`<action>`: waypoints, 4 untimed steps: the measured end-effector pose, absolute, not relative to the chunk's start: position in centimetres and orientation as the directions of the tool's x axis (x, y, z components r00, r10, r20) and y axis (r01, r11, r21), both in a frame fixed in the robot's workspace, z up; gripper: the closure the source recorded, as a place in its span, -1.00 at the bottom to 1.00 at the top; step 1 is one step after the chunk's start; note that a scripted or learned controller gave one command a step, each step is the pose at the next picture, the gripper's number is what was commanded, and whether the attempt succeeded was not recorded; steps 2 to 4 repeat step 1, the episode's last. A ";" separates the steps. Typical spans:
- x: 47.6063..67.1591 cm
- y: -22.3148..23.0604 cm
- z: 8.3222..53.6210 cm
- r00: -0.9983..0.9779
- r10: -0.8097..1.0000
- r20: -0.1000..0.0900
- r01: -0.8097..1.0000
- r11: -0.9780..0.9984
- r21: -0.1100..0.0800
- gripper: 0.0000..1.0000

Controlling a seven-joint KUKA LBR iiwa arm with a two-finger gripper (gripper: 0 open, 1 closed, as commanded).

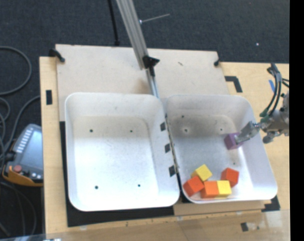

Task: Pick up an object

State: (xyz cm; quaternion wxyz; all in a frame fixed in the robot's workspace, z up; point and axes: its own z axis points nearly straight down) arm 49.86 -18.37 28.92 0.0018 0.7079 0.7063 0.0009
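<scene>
Down at the near edge of the right bin (252, 109), a huddle of blocks sits against the front wall: an orange block (193, 185) at the left, a second orange one (210, 189) touching it, a yellow block (223, 187) beside that, another yellow block (203, 172) tilted just behind, and a red-orange block (230, 176) at the right end. They look as though they have simply slid into the low corner, packed tight, which I'd judge makes any one of them awkward to single out. The likelier target is the purple block (231, 140), standing alone farther back near the bin's right wall, well apart from the cluster. The gripper (246, 133) reaches in over that wall and sits right against the purple block; whether its fingers are spread or closed on it I cannot tell from here, so I wouldn't call it a hold. The left bin (71, 134) is just speckled white plastic. Both bins rest on a pale board over a wooden bench (49, 109); a metal strut (134, 29) slants up behind, cables (11, 79) loop across dark carpet, and a handheld controller (24, 154) lies at the left.
</scene>
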 end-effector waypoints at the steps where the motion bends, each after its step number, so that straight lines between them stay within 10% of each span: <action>1: 50.4 -21.4 14.1 0.001 1.000 0.000 1.000 -0.001 -0.006 -1.00; 4: 50.4 -21.4 14.1 0.001 1.000 0.000 1.000 -0.001 -0.006 -1.00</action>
